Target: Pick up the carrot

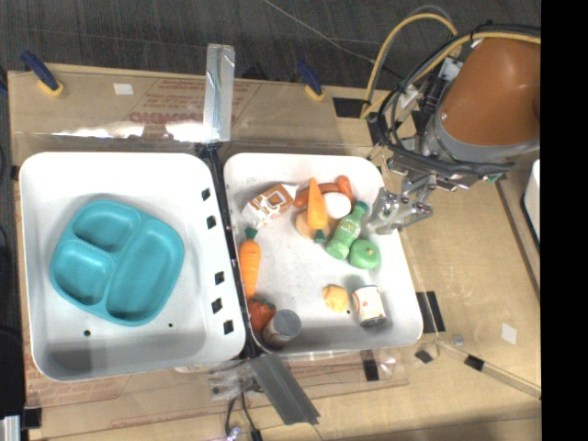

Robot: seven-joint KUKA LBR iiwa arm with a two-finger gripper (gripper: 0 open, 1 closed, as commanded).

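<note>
two white bins sit side by side: the left bin [37, 246] holds a teal divided plate [117, 260], the right bin [397, 283] a jumble of toy food. the arm [487, 90] hangs over the right bin's right rim, its gripper [401, 208] above the edge, carrying nothing; whether it is spread or pressed together i cannot tell. the carrot [249, 262] lies along the right bin's left wall, well apart from the gripper. judged step: approach. next, cross the bin, then descend over the carrot.
</note>
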